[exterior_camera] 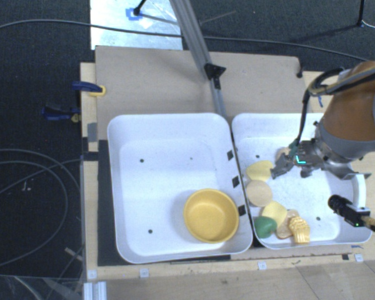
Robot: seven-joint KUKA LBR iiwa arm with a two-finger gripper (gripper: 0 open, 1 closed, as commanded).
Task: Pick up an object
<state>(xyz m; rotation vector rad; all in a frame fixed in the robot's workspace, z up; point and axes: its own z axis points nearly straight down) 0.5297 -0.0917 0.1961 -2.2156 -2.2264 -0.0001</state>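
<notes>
A grey KUKA arm with an orange band reaches in from the right and hangs its gripper (292, 163) low over the right bin (312, 125), just beside a pale yellow piece (259, 170) that lies against the wall dividing the two bins. The dark fingers (281, 166) look slightly spread, with nothing visible between them; no object is held.

The candidates for the pick are clustered in the right bin's near-left corner, on the dividing-wall side. Below the pale yellow piece sits a round tan disc (259, 193); lower again lie a second yellow lump (274, 212), a green piece (263, 226) and a ridged yellow-and-tan toy (297, 227), these last three touching or nearly so. That crowding probably explains the gripper's position: the pale yellow piece stands at the top of the cluster, with bare bin floor on the arm's side, giving the fingers the freest approach.

In the left bin (169, 130), a yellow bowl (211, 215) rests alone near the front, well apart from the gripper and seemingly not the target.

The likely risk is the dividing wall, which may leave little room for a finger behind the pale yellow piece. Both bins sit on a brown surface (175, 80).
</notes>
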